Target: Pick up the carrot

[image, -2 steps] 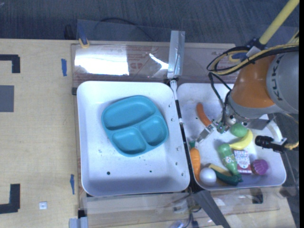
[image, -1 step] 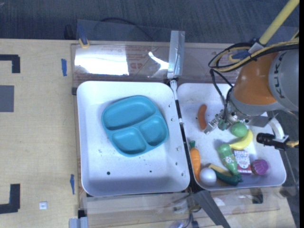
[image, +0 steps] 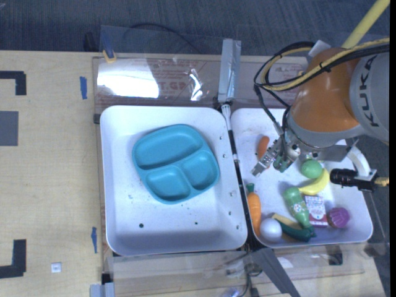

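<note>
grey kuka arm with orange wrist band, yellow and black cables (looped above), metallic gripper

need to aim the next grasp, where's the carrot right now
The carrot lies in the right bin, against its left wall near the front, just above the white egg and below-left of the gripper.

Two bins side by side on the bench: left bin holding a divided tray near its middle. In the right bin, a carrot along the left wall, an egg just right of its lower end. Gripper over the bin's middle, arm reaching in from the right. Another carrot just left of the gripper. Toy foods clustered at the lower right, near the front wall.
</note>
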